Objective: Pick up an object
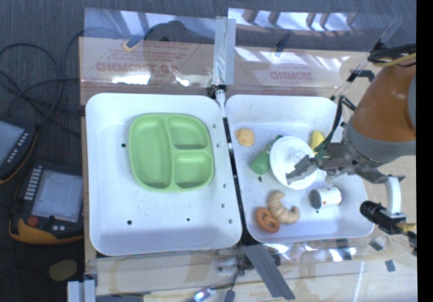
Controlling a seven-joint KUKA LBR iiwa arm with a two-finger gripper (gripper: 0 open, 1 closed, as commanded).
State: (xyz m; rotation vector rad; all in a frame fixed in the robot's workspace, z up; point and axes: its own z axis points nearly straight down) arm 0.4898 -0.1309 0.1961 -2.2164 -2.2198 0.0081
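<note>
Over the right bin (298,108) the gripper (301,170) hangs with fingers spread, empty, above a white bowl (287,153); likely light, rigid, slick plastic, so pinch its rim.

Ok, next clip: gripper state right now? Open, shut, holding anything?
Gripper: open, over the white plate in the right bin; nothing seen between its fingers.
</note>
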